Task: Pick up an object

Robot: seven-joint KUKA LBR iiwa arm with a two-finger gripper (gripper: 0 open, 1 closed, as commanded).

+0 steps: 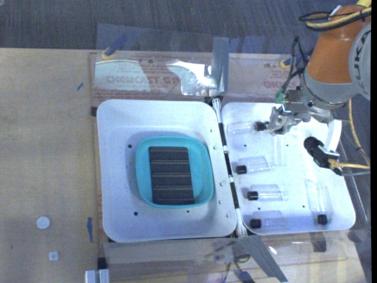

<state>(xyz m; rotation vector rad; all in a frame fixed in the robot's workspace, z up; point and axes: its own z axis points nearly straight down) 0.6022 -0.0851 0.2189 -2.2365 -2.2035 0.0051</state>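
- Pale wooden tabletop bore two glossy white bins.
- Left bin held a rounded teal dish with a dark ribbed insert.
- Right bin held clear cylindrical vials with black caps; one vial lay mid-bin.
- End effector hung over that bin's far side; whether it was wide or narrow could not be told.

Two white bins sit side by side on the surface. The bin left of the claw holds one teal tray bearing one dark ribbed block. The bin under the claw holds about six clear black-capped vials; the faint ones are hard to count.
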